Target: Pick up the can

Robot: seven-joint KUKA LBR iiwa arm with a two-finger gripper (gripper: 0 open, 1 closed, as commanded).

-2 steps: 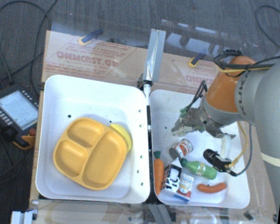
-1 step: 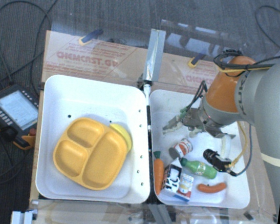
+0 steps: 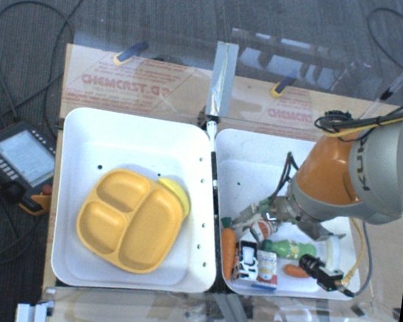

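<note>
Camera view: arm (image 3: pixel 348 177) reaching in from right, low over right bin (image 3: pixel 251 152). Gripper (image 3: pixel 274 213) down among clutter at bin's front; fingers' state impossible to tell, hidden by wrist and objects. Can (image 3: pixel 265 227), small, red-and-white, lying tilted just beneath gripper, touching or nearly so. Green bottle (image 3: pixel 290 248) just right of can. Carrot (image 3: pixel 227 251) along bin's left wall. Black-and-white carton (image 3: pixel 247 263) and small box (image 3: pixel 267 268) at front edge. Left bin (image 3: pixel 94 130) holding yellow divided tray (image 3: pixel 130 219), yellow-green object (image 3: pixel 177 194) tucked behind tray. Handheld pendant (image 3: pixel 14 160) left of bench.
</note>
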